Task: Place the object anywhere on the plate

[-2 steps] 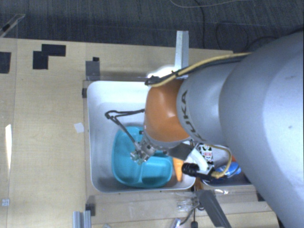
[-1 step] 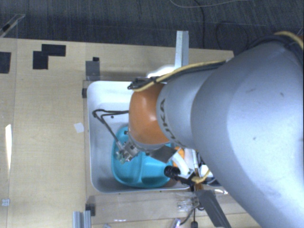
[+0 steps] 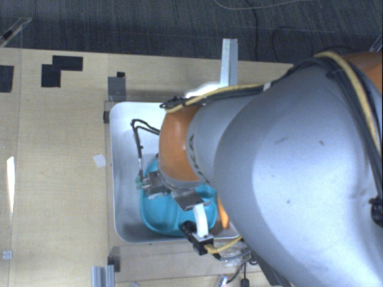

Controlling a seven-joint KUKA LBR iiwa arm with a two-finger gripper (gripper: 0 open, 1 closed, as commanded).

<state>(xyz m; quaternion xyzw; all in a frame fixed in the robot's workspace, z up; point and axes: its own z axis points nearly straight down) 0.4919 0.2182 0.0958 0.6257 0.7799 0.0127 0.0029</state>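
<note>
Grey arm point(image 3: 287, 160) with orange band point(image 3: 176, 145), turquoise plate point(image 3: 157, 211), white bin point(image 3: 122, 178), pale tan bench point(image 3: 54, 178), dark carpet point(image 3: 119, 11)

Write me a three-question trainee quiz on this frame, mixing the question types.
1. True or false: the round blue plate lies on the wooden bench outside the bin.
2. Multiple choice: what covers most of the right part of the picture? A) the grey robot arm B) a cardboard box C) a cloth
3. Short answer: what colour is the band above the wrist, over the plate?

Key
1. False: it lies inside the shallow white bin, partly hidden by the wrist.
2. A.
3. Orange: the orange band.
</note>
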